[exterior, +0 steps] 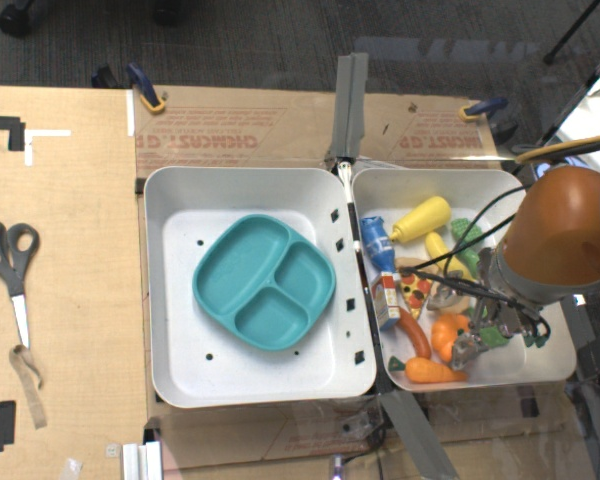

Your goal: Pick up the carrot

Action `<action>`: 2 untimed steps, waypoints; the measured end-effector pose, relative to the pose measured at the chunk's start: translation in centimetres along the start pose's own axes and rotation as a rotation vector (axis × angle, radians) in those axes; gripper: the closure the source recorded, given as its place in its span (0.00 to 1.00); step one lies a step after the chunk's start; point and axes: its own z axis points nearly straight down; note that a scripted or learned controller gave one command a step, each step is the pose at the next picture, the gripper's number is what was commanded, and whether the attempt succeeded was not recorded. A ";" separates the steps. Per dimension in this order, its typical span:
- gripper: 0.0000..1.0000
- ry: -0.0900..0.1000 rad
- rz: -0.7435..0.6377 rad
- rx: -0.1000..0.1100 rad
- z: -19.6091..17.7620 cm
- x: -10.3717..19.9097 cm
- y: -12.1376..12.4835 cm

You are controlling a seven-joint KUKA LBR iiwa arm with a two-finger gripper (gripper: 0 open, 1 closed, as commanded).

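Observation:
The carrot [427,371], orange and tapered, lies at the front edge of the right bin [546,366]. An orange ball-like fruit [444,337] sits just behind it, and a red chili-shaped piece [414,335] lies to its left. My gripper [469,347] reaches down into the right bin from the right, its metal tip just right of and above the carrot's thick end, close to the orange fruit. The arm's orange band [563,226] and cables hide part of the bin behind it. Nothing is seen held.
The right bin also holds a yellow bottle [421,218], a blue bottle [377,244], a pizza slice toy [414,291], a green item [467,234] and a small red-white pack [387,300]. A teal divided plate [265,281] lies in the left bin [160,298]. Scissors [10,258] lie far left.

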 end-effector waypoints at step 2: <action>1.00 -0.006 0.019 0.003 -1.1 -1.2 3.4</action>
